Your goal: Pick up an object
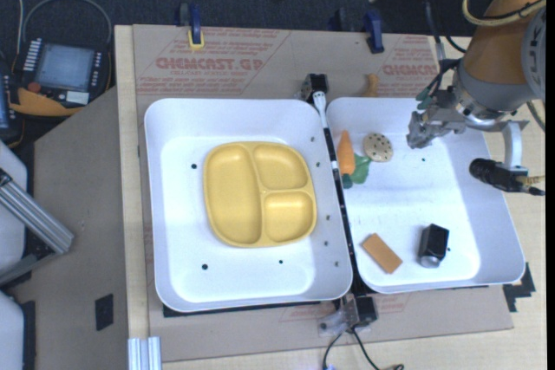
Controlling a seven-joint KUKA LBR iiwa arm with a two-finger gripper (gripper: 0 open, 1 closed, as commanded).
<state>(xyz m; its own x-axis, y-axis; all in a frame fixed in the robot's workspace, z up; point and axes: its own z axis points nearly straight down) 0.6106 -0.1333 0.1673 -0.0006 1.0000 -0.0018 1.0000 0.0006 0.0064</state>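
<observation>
Brown board covers the table (260,56), bearing two white bins. Well left of the jaws (420,137), the left bin (173,186) holds a yellow divided plate (258,191). Above the right bin (468,212) the jaws hang; I cannot tell their spread. Just left lie a round cracker (377,146) and a carrot (346,153); below, a black block (433,243) and a tan wedge (381,252).

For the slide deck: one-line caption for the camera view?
Gripper above right bin holding carrot, cracker, block, black clip; yellow tray in left bin.

tray (260,193) in left bin (165,212) (centred)
</observation>
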